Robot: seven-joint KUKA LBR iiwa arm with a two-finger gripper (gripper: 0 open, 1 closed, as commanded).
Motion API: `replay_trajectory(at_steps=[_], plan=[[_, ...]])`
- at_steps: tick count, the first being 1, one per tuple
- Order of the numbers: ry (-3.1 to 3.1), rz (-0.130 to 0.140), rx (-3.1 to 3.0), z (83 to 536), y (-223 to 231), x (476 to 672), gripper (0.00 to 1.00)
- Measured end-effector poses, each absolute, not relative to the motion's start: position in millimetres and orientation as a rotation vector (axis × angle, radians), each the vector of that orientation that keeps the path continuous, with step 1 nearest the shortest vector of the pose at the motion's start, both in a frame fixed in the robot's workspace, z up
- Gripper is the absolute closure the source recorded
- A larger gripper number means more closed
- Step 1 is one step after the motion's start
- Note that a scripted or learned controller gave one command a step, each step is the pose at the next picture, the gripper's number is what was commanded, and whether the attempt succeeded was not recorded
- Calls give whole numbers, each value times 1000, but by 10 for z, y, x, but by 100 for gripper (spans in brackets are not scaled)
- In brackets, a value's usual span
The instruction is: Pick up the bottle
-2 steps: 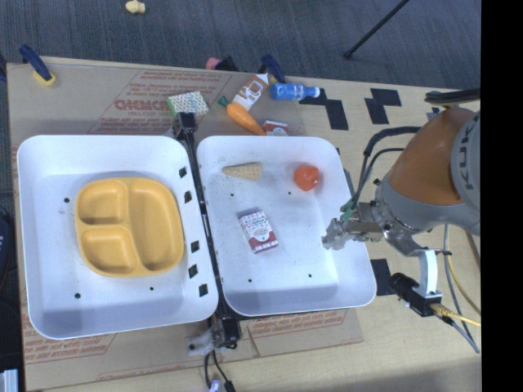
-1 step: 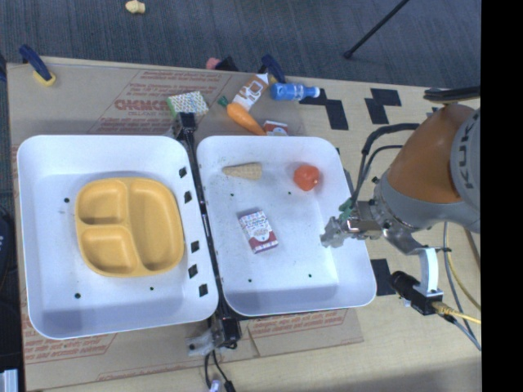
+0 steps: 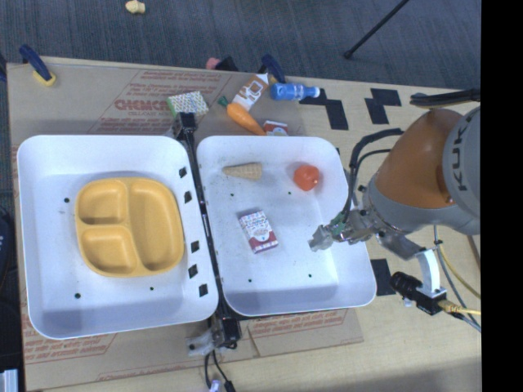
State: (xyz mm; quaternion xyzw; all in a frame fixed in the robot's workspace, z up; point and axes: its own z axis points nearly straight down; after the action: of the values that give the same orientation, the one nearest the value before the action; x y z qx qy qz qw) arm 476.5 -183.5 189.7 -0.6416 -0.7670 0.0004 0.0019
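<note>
— Beyond the bins, at twelve o'clock of the right bin (image 3: 351, 288), you'll find the bottle (image 3: 292, 91) lying on its side on the bench, blue, beside a carrot (image 3: 243, 118) and a small carton (image 3: 248, 93).

— And your gripper (image 3: 320, 240)?

— It hangs at three o'clock inside the right bin, low over the white floor. You can't tell whether it's spread or closed. Well apart from the bottle.

— What else lies there?

— A cone (image 3: 243, 171), a red ball (image 3: 306, 177), a red packet (image 3: 257, 230). The left bin (image 3: 41, 300) holds a yellow tray (image 3: 129, 225).

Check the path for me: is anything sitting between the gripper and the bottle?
Yes. The bottle lies on the bench beyond the right bin's far wall; the gripper is inside that bin, with the red ball roughly between.
</note>
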Motion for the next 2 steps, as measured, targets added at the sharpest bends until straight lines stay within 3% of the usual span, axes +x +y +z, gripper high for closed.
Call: replay_trajectory(at_steps=[2], plan=[[-2371,2,-2054,2039,-1794,4763,100]])
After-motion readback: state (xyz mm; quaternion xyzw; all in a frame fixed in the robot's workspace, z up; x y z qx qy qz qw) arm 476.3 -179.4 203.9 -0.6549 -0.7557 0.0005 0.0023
